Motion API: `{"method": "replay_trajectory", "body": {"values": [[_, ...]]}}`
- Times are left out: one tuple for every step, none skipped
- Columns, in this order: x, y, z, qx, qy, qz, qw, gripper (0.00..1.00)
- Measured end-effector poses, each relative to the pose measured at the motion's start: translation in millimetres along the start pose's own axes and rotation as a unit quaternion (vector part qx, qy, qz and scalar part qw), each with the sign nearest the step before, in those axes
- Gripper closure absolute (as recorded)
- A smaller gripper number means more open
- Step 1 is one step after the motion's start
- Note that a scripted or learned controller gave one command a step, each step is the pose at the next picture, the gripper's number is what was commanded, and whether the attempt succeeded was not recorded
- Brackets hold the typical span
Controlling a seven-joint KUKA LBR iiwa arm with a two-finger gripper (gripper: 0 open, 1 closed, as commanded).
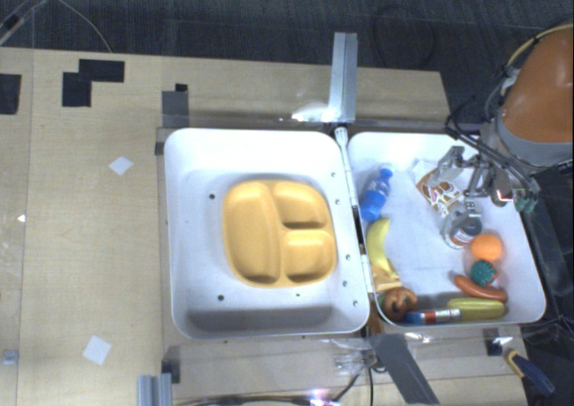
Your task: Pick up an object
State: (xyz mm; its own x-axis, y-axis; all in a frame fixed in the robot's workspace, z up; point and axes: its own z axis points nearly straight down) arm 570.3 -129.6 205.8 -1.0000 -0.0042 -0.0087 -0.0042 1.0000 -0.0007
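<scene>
Two bins sit side by side on the bench. The left bin (188, 216) holds a yellow tray (276, 232) with compartments. The right bin (408, 149) holds the small things: a blue bottle (374, 194) near its left wall, a banana (379, 247) just below the bottle, an orange ball (486, 246), a teal ball (483, 272), a carrot (478, 288), a yellow-green piece (476, 308) and a marker (429, 315) along the near wall.

The gripper (463, 220) hangs over the upper right part of the right bin, next to a small red and white packet (437, 191). I cannot tell if it is apart or together, and nothing is seen held in it.

I judge that the step is the approach, before any grasp. The nearest candidates are the packet and the orange ball. The next move calls for centring over one thing, then going down straight. The things at the near wall lie close together, so they look harder to take.
</scene>
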Motion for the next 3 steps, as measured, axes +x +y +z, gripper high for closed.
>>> {"method": "replay_trajectory", "body": {"values": [[-24, -51, 51, 0.000, 0.001, -0.050, 0.9987, 0.00], [-20, -66, 77, 0.000, 0.000, -0.121, 0.9927, 0.00], [70, -76, 115, 0.002, -0.004, -0.109, 0.9941, 0.00]]}}
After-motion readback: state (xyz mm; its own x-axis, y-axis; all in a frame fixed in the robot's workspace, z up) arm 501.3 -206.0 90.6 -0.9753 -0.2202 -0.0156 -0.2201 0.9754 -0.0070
